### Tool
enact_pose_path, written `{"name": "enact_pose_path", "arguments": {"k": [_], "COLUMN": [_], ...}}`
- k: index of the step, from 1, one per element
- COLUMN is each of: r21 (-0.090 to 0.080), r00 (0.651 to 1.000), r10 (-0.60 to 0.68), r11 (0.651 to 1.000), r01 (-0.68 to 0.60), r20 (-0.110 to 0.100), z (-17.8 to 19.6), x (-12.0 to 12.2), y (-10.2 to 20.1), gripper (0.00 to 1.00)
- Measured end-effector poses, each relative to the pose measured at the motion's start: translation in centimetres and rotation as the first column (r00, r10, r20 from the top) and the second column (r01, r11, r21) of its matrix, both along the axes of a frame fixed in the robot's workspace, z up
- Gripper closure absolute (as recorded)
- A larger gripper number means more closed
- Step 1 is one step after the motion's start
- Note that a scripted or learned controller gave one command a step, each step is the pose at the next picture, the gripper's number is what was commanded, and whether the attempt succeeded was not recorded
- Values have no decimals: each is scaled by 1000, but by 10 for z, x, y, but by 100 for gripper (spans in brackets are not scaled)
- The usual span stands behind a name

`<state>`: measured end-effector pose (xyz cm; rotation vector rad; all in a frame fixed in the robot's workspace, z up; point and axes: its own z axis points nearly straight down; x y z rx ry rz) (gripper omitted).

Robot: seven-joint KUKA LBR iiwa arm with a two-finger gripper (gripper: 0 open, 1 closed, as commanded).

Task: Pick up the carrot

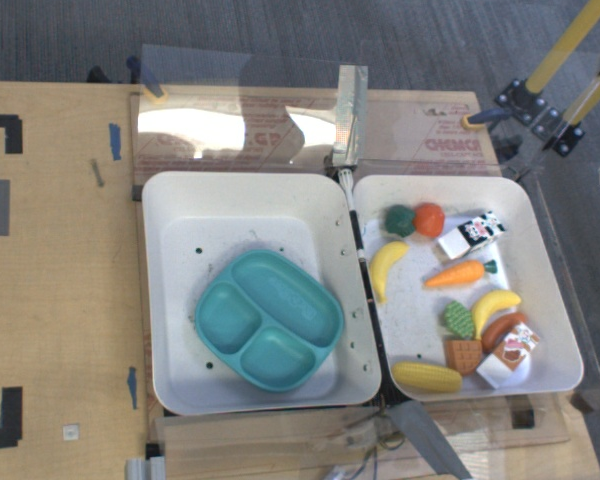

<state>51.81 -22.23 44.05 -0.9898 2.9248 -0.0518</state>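
Observation:
The carrot (457,274) is orange with a small green top at its right end. It lies nearly level in the middle of the right bin (550,268), below a white milk carton (472,234) and to the right of a yellow banana (385,267).
The right bin also holds a dark green vegetable (400,220), a red tomato (429,218), a second banana (494,307), a green piece (459,319), a waffle (462,354), a corn cob (427,375) and a brown-and-white package (511,348). A teal divided plate (268,316) sits in the left bin (170,228).

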Motion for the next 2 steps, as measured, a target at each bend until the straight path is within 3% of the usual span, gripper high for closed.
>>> {"name": "enact_pose_path", "arguments": {"k": [1, 2], "r21": [-2, 18], "r00": [1000, 998], "r10": [-2, 27], "r11": [1000, 999], "r01": [2, -26], "r20": [10, -64], "z": [12, -94], "x": [2, -31], "y": [0, 0], "gripper": [100, 100]}}
